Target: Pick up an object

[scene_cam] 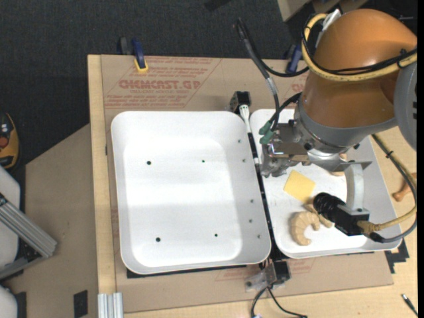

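Across the bench lies a brown cardboard sheet with red lettering (pixel 165 78), and it carries both bins. On the left sits the shallow white plastic left bin (pixel 179 197), with nothing in it but a few dark dots on its floor. Over the right side hangs the grey arm with the broad orange band (pixel 354 58), covering much of the shallow white plastic right bin (pixel 331 242).

Below the wrist, the metal two-finger gripper (pixel 270 164) is low at that bin's left wall, close to the rim shared with the left bin. Whether it is released or clenched I cannot tell, and I see nothing held in it.

Near the front of the right bin rests a tan, curved, croissant-shaped toy (pixel 303 228). Farther in, just right of the gripper, lies a pale yellow wedge-shaped block (pixel 299 185); whether it touches the gripper is unclear.

My judgement is that this is the reach-and-grasp step, with no lift begun. The yellow wedge looks like the closest candidate. The next move calls for centring over it rather than beside it, keeping off the bin wall, then closing and rising straight up.
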{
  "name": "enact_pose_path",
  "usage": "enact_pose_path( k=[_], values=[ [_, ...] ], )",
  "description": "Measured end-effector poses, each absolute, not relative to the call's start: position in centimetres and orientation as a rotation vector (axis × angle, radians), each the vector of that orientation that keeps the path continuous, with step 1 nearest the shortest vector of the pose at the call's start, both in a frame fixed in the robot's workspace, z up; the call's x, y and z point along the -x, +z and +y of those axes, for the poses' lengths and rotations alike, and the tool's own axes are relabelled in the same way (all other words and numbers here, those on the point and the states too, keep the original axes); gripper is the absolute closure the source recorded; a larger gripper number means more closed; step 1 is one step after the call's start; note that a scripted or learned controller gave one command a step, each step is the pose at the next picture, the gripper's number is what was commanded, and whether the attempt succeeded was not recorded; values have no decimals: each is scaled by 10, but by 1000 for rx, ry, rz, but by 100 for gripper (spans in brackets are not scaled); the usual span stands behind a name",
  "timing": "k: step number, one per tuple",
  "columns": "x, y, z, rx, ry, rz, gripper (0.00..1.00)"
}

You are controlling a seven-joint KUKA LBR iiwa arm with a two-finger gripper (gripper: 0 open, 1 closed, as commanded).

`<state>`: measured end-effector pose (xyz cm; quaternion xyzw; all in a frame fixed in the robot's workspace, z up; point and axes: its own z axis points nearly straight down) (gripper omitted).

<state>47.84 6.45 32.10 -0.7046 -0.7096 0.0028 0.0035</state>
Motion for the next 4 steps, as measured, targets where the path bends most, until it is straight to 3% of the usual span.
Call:
enact_pose_path(
  k=[1, 2, 3, 4],
  values=[
    [-527, 301, 85, 2220, -2, -2225, 100],
    [-559, 450, 139, 2222, -29, -2236, 100],
    [-510, 366, 178, 2210, 15, -2223, 100],
    [-476, 298, 227, 2211, 13, -2224, 100]
  ],
)
